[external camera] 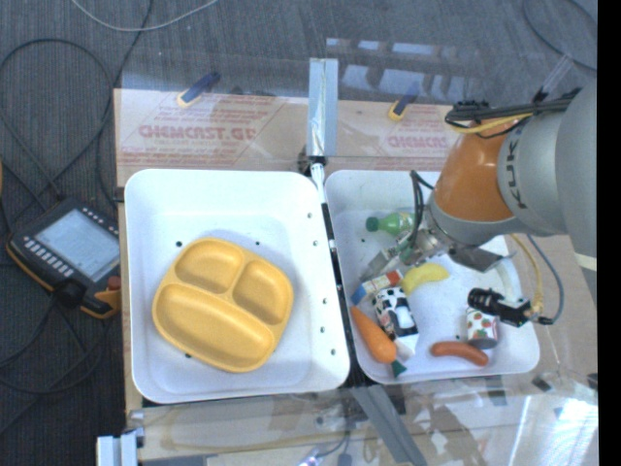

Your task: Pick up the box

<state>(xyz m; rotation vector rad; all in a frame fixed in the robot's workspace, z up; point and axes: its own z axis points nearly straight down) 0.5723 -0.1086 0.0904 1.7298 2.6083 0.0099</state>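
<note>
Tray (223,304) in left bin (155,202); carrot (373,334) in right bin (524,357)

Left bin (146,202) white – divided plate (223,304) yellow. Right bin (529,357) white: carrot (373,334) orange, banana (425,278) yellow, bottle (390,224) green, sausage (459,353) red-orange, box (395,313) black-and-white cow-patched. Arm (524,178) grey, orange band. Pendant (66,250) orange-black, grey screen.

— Bright and even overall, lit from above; soft, short shadows under the yellow tray (223,304) in the left bin (146,260).

— Washed out on the white bin walls, though. Pale glare on the clear sheeting (408,66) at the top, too.

— Mildly soft throughout; small items in the right bin (514,357) hard to resolve. Dark and low in contrast over the carpet (58,85).
</note>
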